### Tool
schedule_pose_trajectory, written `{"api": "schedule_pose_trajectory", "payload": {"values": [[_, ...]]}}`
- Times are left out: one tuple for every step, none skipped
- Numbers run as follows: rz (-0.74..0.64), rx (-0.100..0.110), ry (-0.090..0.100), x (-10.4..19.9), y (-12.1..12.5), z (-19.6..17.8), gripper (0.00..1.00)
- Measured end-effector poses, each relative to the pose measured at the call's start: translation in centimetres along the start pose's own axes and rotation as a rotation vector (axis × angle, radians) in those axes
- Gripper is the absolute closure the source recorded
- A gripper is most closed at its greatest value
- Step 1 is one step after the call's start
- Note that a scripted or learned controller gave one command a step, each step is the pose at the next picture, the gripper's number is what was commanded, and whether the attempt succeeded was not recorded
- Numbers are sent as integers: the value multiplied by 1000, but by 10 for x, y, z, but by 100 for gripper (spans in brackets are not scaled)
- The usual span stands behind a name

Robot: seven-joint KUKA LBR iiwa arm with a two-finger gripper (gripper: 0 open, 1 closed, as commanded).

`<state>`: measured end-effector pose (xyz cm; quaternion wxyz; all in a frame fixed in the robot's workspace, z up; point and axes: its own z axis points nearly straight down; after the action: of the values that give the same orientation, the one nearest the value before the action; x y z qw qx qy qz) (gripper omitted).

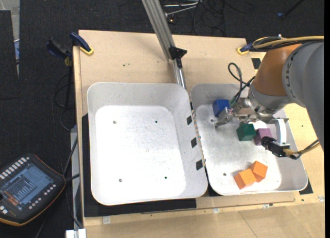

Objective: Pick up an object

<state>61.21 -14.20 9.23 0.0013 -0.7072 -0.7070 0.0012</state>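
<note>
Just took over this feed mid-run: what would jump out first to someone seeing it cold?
The grey arm with its orange band reaches in from the right, its pincer low over the right bin, beside a blue block and a green block. Two orange blocks sit together near that bin's front edge. The left bin lies alongside.

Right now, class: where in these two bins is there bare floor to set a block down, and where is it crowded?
The left bin offers open floor wall to wall. The right bin is crowded: blue block, green block, purple block, orange blocks and gripper. Its near-left floor stays bare.
</note>
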Motion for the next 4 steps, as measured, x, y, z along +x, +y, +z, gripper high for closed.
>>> {"api": "schedule_pose_trajectory", "payload": {"values": [[1,-6,-1,0,2,-14,100],[-3,-9,-1,6,2,-58,100],[-3,-11,-2,9,2,-122,100],[-3,-12,-2,9,3,-175,100]]}}
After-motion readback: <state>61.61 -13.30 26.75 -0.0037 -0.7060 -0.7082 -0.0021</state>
